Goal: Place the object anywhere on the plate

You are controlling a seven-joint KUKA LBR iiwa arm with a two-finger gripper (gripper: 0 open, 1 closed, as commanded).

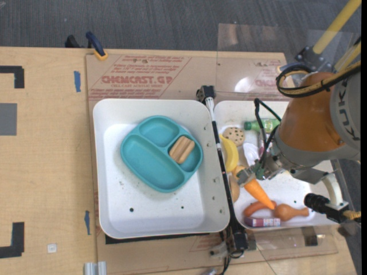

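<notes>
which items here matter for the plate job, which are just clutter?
Job:
- teal plate, left bin
- carrot, right bin, next to the gripper
- bread roll, already on the plate

Clutter, right bin:
- banana
- cookie
- green bottle
- chicken drumstick

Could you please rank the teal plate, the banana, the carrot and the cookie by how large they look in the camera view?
1. Teal plate, clearly largest.
2. Banana and carrot, about alike; both partly hidden, so unranked.
3. Cookie, smallest.
</notes>
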